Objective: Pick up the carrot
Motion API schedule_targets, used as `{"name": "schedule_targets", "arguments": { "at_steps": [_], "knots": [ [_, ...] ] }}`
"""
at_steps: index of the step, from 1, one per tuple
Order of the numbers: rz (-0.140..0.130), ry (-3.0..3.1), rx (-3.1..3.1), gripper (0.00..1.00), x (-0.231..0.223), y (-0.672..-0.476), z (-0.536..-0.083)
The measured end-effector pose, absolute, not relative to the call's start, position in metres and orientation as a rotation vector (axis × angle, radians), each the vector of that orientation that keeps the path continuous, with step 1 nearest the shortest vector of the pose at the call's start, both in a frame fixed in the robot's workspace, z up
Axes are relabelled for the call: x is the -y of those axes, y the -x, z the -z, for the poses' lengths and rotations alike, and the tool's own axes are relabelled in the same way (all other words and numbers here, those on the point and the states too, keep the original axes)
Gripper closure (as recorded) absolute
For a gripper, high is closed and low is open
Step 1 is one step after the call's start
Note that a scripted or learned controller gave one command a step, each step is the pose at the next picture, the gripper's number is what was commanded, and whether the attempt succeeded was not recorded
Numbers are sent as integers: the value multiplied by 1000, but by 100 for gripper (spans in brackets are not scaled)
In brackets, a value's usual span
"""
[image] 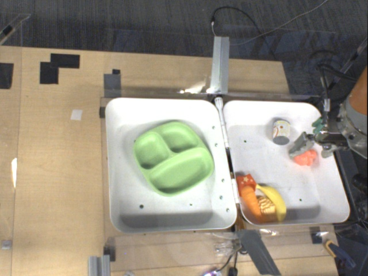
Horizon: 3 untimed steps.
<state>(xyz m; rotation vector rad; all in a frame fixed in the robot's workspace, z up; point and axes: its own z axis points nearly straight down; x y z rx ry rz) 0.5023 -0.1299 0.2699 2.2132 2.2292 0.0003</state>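
Two-finger grey gripper (pixel 306 145), grip state not readable, hovers at right-centre of frame over a small pink-orange lump (pixel 306 158), while the orange carrot (pixel 251 201) lies lower-left of it, long axis roughly vertical, beside the yellow banana (pixel 274 200).

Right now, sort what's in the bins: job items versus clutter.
For the job:
carrot, right bin's near-left corner
gripper, over the bin's right side

Lying about:
banana
small can
pink item
green divided plate, left bin
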Motion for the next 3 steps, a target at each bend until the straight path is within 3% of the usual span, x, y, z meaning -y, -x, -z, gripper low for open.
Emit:
{"name": "schedule_targets", "arguments": {
  "at_steps": [1, 2, 3],
  "knots": [
    [0, -2261, -2181, 0, 203, -492, -251],
    [-2, -1540, -2733, 0, 204, -497, -290],
    [1, -719, -3048, 0, 206, -490, -430]
  ]
}}
